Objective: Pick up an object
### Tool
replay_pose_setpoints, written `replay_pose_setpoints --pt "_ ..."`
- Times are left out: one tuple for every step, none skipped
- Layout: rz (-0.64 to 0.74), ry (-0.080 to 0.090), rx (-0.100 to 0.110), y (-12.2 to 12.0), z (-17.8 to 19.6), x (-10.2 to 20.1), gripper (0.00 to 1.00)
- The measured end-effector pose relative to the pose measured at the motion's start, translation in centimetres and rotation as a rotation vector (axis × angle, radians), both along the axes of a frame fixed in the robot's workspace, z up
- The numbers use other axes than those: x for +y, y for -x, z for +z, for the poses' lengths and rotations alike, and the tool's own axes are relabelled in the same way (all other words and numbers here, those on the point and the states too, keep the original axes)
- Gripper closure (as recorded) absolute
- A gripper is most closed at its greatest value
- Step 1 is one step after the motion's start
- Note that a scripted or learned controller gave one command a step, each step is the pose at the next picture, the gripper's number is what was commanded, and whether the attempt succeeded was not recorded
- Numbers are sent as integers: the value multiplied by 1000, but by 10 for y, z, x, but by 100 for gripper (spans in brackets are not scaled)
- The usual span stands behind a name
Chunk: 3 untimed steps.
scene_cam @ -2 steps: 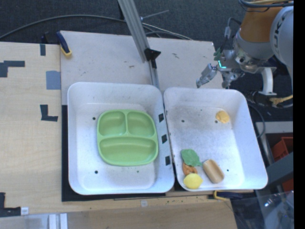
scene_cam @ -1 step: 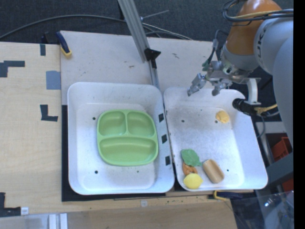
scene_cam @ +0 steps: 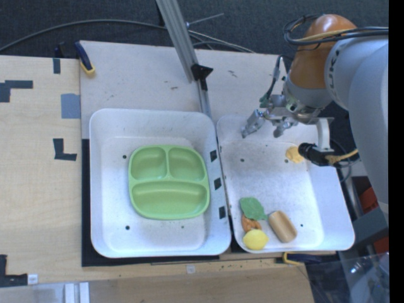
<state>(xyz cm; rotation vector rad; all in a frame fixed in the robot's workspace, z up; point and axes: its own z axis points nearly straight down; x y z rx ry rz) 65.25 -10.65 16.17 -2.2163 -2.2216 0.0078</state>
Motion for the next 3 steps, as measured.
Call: replay_pose_setpoints --pt "-1 0 2 0 -61 -8 0" --pt "2 0 -4 -2 -46 -7 100" --pt "0 -1 -9 -4 -2 1 100"
